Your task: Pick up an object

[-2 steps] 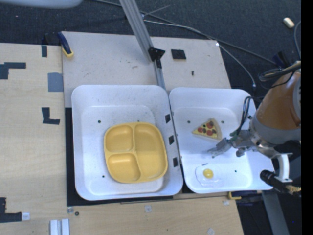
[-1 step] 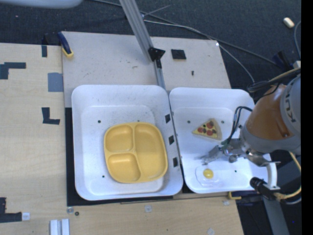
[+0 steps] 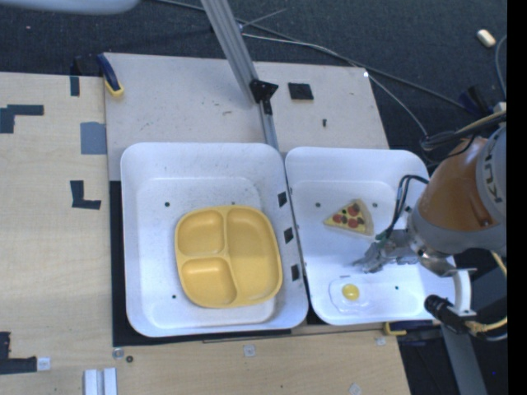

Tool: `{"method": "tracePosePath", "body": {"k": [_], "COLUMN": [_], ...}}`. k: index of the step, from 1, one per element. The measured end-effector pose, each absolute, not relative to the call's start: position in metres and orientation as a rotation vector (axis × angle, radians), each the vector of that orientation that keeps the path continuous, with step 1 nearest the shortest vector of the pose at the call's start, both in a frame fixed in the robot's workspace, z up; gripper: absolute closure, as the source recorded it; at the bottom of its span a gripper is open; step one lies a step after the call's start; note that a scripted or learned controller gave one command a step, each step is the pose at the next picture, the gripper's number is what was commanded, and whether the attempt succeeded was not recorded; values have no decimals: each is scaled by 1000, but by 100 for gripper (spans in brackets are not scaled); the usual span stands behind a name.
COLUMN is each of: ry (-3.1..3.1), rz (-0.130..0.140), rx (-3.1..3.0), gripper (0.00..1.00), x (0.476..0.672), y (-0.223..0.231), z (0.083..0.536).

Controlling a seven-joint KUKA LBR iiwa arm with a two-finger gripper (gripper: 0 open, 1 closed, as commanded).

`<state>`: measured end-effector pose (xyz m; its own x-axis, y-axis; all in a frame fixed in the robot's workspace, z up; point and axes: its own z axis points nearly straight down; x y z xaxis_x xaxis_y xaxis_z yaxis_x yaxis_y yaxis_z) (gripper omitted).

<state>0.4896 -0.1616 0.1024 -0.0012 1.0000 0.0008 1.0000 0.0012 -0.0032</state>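
- Camera view: 2 white bins sit side by side on the bench, the left bin (image 3: 140, 220) and the right bin (image 3: 329, 167), and their inner walls touch each other.
- A yellow plate (image 3: 228, 255) with 3 compartments lies in the left bin, a little below the middle and toward its right side.
- In the right bin a pizza slice (image 3: 350, 217) lies near the middle, with its tip pointing to the left and red pieces on top.
- A fried egg (image 3: 350, 293), white with a yellow yolk, lies flat near the front wall of the right bin, below the pizza slice and apart from it.
- The arm (image 3: 461, 196) comes in from the right over the right bin, with the orange band above the grey wrist.
- The gripper (image 3: 375, 257) is low in the right bin, between the pizza slice and the fried egg, just to the right of both.
- I cannot tell how the gripper stands, it is too small and dark here, and nothing is seen inside it.
- A metal pole (image 3: 235, 44) runs at a slant above the bins.
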Motion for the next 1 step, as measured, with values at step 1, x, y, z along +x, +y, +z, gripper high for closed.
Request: {"method": "tracePosePath", "body": {"k": [1], "ry": [-2227], "rz": [-3], "rx": [-2222], "gripper": [100], "x": [496], "y": [-161], "z": [164]}}
